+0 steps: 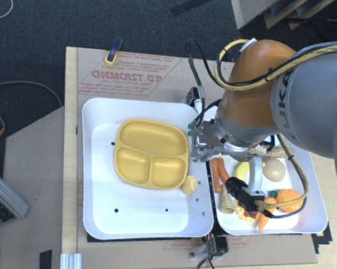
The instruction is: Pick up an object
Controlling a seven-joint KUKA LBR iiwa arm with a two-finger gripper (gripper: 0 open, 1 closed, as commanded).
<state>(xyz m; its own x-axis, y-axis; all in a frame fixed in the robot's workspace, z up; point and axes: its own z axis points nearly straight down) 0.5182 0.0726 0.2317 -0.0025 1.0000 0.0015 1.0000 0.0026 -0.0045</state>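
Observation:
My gripper (234, 160) hangs low over the left part of the right bin (315, 213), with the arm's big orange wrist covering most of it. Just below it lie an orange carrot-like stick (218, 173) and a yellow rounded piece (242, 170). A pale egg-shaped ball (274, 169) sits to the right, with an orange fruit (288, 198) beyond it. A beige stub (227, 205) lies near the bin's front left. No item shows between the gripper's parts.
The left bin (97, 172) holds a yellow three-compartment plate (151, 153) and a small pale yellow lump (189, 185) by its right wall. A small orange bit (263, 222) lies at the right bin's front. Cables run along the back.

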